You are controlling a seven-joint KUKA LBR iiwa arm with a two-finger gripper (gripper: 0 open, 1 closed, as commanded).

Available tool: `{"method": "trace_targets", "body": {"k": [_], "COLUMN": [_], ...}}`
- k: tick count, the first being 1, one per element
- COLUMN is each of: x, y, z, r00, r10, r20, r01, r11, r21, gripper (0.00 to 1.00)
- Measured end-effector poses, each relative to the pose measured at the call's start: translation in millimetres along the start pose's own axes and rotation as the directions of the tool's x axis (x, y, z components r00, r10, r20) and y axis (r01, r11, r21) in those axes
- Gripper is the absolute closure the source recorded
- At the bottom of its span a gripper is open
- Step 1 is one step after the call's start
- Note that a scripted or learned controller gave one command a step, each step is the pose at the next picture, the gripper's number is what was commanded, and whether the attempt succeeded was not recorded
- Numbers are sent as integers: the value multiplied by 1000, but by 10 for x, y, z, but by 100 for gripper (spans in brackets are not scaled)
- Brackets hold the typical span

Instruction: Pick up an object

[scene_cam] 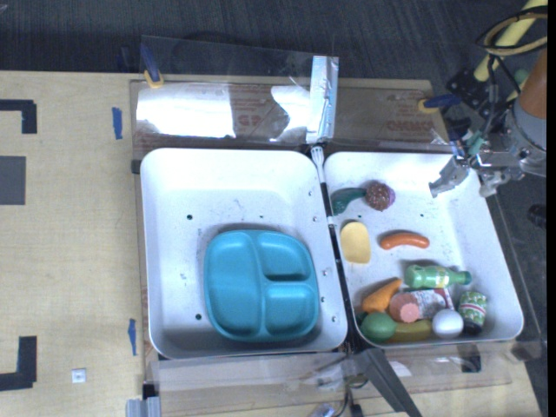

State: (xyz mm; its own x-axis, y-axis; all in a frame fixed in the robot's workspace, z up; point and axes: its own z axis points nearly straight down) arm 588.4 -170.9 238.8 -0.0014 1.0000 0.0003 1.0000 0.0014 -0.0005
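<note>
- objects for picking: a heap of small plastic toy foods lies in the right shallow white bin (pixel 499 259), well below the pincer.
- a dark green stalk-shaped piece (pixel 346 198) and a brown-red round knobbly piece (pixel 380 195) sit near the bin's upper left, just beside each other.
- a pale yellow rounded block (pixel 354 241) lies below them, close to the wall between the bins.
- an orange sausage-shaped piece (pixel 404 240) lies on its side near the bin's middle.
- a green toy bottle (pixel 436 277) lies on its side over a cluster at the bin's lower edge: an orange carrot shape (pixel 380 297), a red round piece (pixel 404 308), a green round piece (pixel 378 326), a white egg shape (pixel 448 322) and a small green patterned item (pixel 473 304).
- the pincer (pixel 449 179) hangs at the bin's upper right corner, over the rim; i cannot tell whether it is released or clenched, and nothing shows in it.
- the left shallow white bin (pixel 174 189) holds a teal divided plastic tray (pixel 259 283).
- both bins rest on the light wooden table (pixel 65 233).
</note>
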Motion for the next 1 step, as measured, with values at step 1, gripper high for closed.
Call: {"method": "trace_targets", "body": {"k": [1], "x": [279], "y": [3], "z": [1442], "r00": [966], "r10": [-259], "r20": [0], "r01": [259], "r11": [966], "r21": [-1], "gripper": [0]}}
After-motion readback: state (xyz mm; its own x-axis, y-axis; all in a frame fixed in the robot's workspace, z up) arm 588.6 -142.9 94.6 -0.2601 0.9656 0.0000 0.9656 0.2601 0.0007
